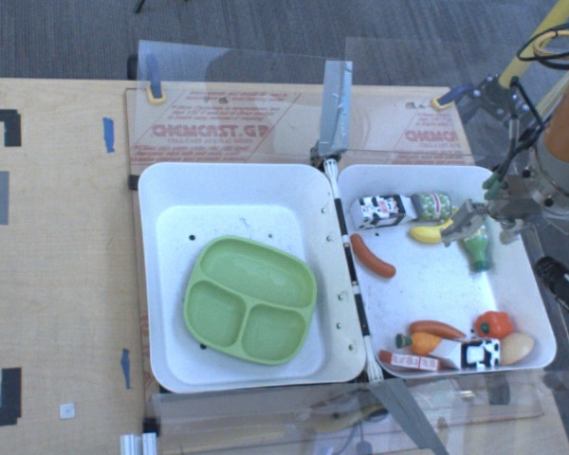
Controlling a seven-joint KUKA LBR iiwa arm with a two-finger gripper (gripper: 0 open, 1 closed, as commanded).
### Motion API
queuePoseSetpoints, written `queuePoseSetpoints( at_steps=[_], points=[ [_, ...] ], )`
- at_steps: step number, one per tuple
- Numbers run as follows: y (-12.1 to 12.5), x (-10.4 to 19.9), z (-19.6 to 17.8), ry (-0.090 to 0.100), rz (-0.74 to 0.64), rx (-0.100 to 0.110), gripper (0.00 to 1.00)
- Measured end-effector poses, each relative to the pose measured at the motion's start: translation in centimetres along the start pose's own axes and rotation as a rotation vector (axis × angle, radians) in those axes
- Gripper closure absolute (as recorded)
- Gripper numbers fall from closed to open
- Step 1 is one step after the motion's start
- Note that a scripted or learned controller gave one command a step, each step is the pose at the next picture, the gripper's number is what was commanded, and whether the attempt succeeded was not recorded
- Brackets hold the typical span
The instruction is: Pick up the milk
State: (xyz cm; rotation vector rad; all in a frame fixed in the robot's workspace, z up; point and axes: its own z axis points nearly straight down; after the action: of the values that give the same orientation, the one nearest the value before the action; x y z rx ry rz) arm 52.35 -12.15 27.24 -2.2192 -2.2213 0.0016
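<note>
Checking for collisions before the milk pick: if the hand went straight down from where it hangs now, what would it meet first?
Probably the green bottle and the banana, lying right under the hand in the right bin. The milk lies further left; height is unclear from this view.
</note>
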Motion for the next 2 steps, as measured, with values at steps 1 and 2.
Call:
queuePoseSetpoints(
  at_steps=[1, 2],
  points=[
    [6.9, 4.3, 5.5, -0.001, 0.053, -0.004, 0.0],
    [12.9, 11.0, 8.7, -0.001, -0.067, -0.005, 0.0]
  ],
)
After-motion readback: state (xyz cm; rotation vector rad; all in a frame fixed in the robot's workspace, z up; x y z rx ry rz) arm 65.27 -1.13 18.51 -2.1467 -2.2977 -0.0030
